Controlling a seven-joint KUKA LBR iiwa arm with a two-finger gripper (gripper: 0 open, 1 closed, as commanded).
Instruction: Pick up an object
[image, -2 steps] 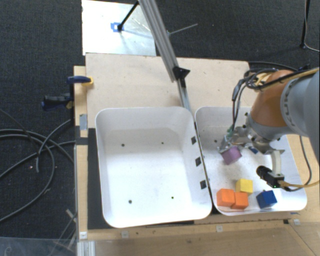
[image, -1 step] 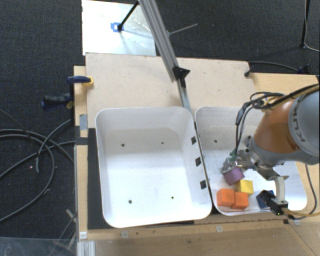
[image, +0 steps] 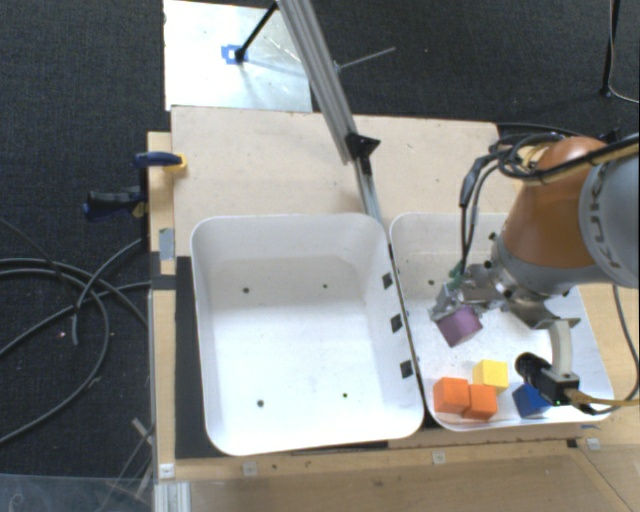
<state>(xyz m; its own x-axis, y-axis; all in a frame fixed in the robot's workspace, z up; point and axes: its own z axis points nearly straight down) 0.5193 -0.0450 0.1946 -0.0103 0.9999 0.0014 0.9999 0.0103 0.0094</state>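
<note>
My gripper (image: 455, 305) hangs over the middle of the right bin (image: 425, 232), reaching down from the grey and orange arm (image: 555, 215). A purple block (image: 460, 325) sits tilted between its fingertips, and the gripper is shut on it. The block appears to be slightly above the bin floor. Near the bin's front edge lie two orange blocks (image: 465, 397) side by side, a yellow block (image: 490, 373) just behind them, and a blue block (image: 528, 400) to their right.
The left bin (image: 205, 300) stands beside the right one, with a shared wall between them. A slanted metal pole (image: 330, 90) crosses above the bench from the back. Cables lie on the dark floor at left (image: 70, 300).
</note>
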